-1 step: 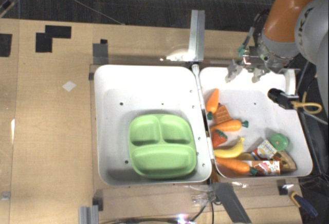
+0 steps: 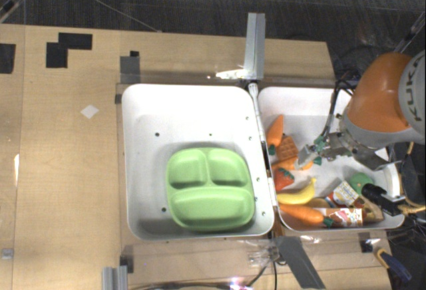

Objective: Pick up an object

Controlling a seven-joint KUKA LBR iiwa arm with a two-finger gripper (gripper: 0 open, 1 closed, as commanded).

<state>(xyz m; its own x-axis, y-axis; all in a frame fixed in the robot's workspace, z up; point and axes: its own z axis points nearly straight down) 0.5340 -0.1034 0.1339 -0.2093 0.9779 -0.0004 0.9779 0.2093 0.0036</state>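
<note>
**Seemingly early: gripper lowered among the toys, nothing yet lifted**

Starting at the left of the frame, bare wooden bench (image 2: 60, 169) is seen, marked with a few black squares near the upper left. Towards the centre lies the left bin (image 2: 143, 106), in which a green divided plate (image 2: 210, 187) is set at the lower middle; nothing else is seen in that bin. Just right of centre, the right bin (image 2: 303, 104) is packed along its left and lower parts with toy food: an upright carrot (image 2: 275, 130), a waffle-like orange piece (image 2: 287, 147) just beside it, a strawberry (image 2: 283, 177), a banana (image 2: 297, 192) and a second carrot (image 2: 303, 215) lying along the bottom edge. Further right, small printed packets (image 2: 345, 205) and a green piece (image 2: 360, 182) are found at the lower right of the bin.

The gripper (image 2: 311, 154) is held low over the middle of the right bin, near the waffle-like piece and above the banana, with the orange-banded arm (image 2: 376, 102) reaching in from the right edge. Whether the jaws are open or closed cannot be told, and no object is visibly held.

The task is therefore judged not done: an object is still to be closed on and lifted.
</note>
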